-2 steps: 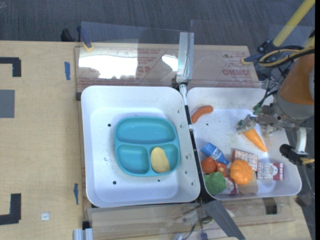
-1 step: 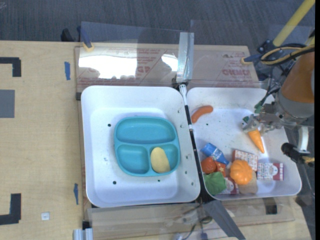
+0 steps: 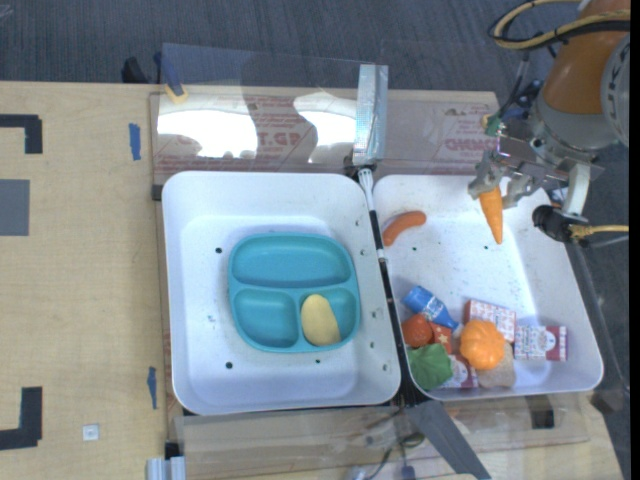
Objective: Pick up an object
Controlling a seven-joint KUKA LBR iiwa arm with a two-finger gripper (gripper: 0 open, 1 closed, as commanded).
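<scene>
Now | gripper (image 3: 497, 184) closed on carrot (image 3: 492, 215), thick end pinched between fingers, tip hanging below, above right bin (image 3: 580, 298) | carrot looks light, stiff, smooth, tapered: may slip; hold at thick end | sausage (image 3: 403, 225) lower left

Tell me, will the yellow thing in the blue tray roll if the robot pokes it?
The yellow thing looks round and smooth, so it would probably roll. The blue tray has raised dividers, likely stopping it quickly.
</scene>
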